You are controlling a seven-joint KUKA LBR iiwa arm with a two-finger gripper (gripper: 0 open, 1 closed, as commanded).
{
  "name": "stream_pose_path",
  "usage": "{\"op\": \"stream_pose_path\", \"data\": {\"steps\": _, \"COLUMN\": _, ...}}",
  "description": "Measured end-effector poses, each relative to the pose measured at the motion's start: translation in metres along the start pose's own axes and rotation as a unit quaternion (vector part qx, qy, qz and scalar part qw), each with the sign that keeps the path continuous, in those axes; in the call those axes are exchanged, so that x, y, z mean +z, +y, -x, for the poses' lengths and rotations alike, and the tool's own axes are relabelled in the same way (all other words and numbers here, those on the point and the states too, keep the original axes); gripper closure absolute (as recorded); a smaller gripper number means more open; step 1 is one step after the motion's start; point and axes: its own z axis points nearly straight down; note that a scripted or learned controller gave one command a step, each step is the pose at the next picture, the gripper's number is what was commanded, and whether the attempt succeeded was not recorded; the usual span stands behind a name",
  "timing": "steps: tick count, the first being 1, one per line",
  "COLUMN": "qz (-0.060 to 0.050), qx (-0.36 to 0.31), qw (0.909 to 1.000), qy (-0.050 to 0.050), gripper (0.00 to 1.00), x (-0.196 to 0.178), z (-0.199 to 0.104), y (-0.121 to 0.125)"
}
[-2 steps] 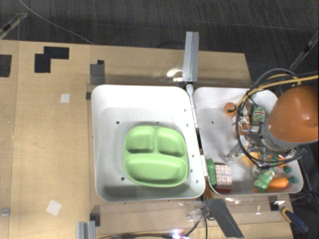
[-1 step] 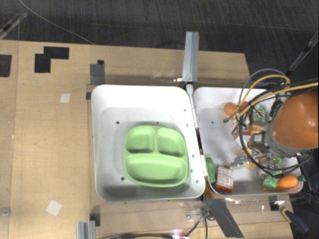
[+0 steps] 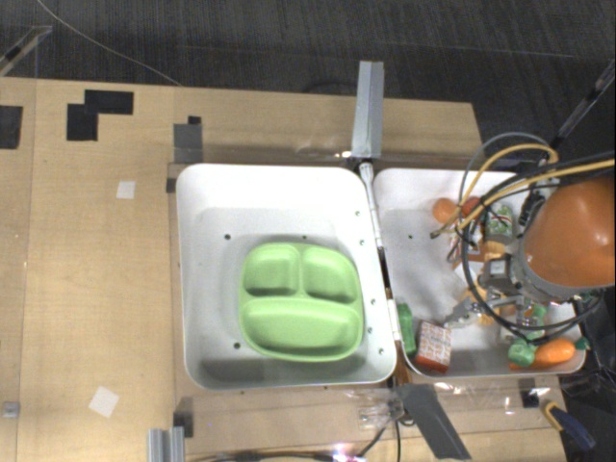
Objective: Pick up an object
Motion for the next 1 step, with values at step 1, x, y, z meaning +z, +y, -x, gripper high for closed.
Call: {"op": "stream_pose_path", "data": {"steps": 1, "qz": 0.000, "qx": -0.007, "qw": 1.0000, "qy": 0.002, "gripper": 0.00, "x": -0.0003, "z": 0.0038, "y": 0.0018}}
